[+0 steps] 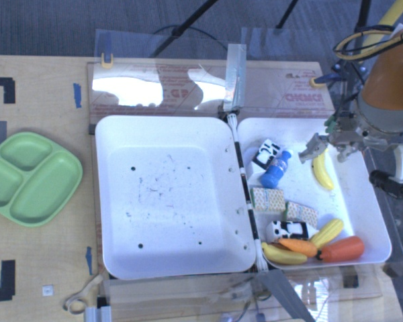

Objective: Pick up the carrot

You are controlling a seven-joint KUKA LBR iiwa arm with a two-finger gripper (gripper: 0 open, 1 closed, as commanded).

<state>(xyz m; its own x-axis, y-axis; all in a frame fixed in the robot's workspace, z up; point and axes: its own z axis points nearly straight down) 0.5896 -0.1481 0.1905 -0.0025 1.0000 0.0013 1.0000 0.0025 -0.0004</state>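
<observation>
Nearest you, the light wooden bench point(40, 260) carries black tape marks along its left edge and a green divided plate point(32, 177) left of the bins. The left bin point(168, 193) shows a bare, scuffed white floor. The right bin point(363, 200) holds everything else: along its near wall you see a banana point(284, 254), and the carrot point(299, 245) lies across it, just beside a larger orange-red vegetable point(341, 248) toward the near right corner. A second banana point(328, 231) and a black-and-white cow toy point(289, 229) sit just behind them, then two patterned sponge blocks point(269, 198). Farther back lie a blue bottle point(275, 172), a black-and-white carton point(266, 154) and a third banana point(322, 171). The gripper point(330, 149) hovers over that far banana, fingers spread, nothing between them, well apart from the carrot. Beyond the bins stand clear plastic panels point(188, 72) and grey carpet crossed by dark tripod legs point(201, 12).
</observation>
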